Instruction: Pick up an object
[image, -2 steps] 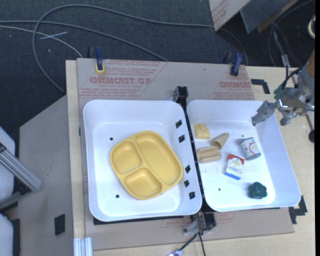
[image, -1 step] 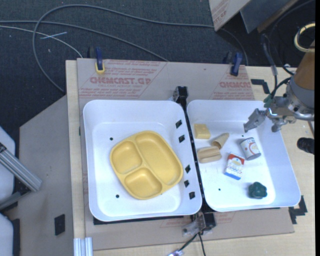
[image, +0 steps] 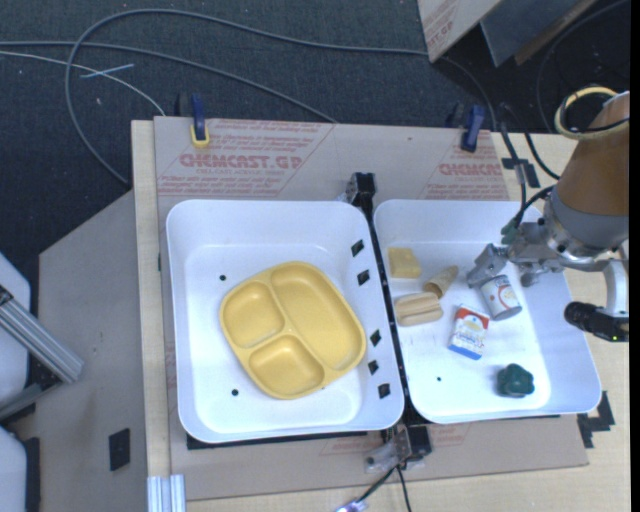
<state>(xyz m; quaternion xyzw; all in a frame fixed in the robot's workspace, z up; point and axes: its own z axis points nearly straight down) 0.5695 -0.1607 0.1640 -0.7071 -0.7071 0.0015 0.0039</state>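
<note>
- The arm (image: 598, 170) reached in from the right side of the frame, its gripper (image: 497, 272) hanging low over the upper middle of the right bin (image: 575, 395).
- I could not tell how the gripper was set; the metal at its tip blurred together from this angle.
- Just below it lay a small tin can (image: 499, 298) on its side, close enough that it looked like the intended pick, though I saw nothing held.
- Around it in the same bin sat a pale yellow block (image: 404, 262), a tan roll-shaped piece (image: 418, 308), a red-and-white carton (image: 468, 331), and a green lump (image: 516, 380) toward the lower right.
- The left bin (image: 190, 300) held a yellow divided tray (image: 290, 328), well apart from the arm.
- To my eye the step in hand was the approach; next it would need to settle squarely over the can, straddle it and close before lifting.
</note>
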